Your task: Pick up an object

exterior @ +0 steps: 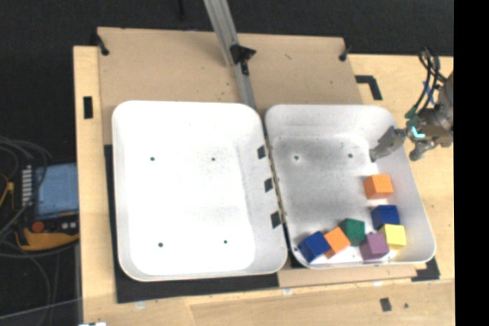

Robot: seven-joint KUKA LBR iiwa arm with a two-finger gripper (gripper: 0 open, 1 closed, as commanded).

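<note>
Several small blocks lie in the right bin, gathered toward its near right corner. An orange block sits highest, with a blue block and a yellow block below it. Along the near wall are a purple block, a green block, a second orange block and a second blue block. My gripper hangs over the bin's far right side, just above the orange block. It is open with nothing between its fingers.
The left bin sits beside the right one, joined by dark clips at the middle. A slanted metal rail rises behind the bins. Cables and a blue box lie off the bench at left.
</note>
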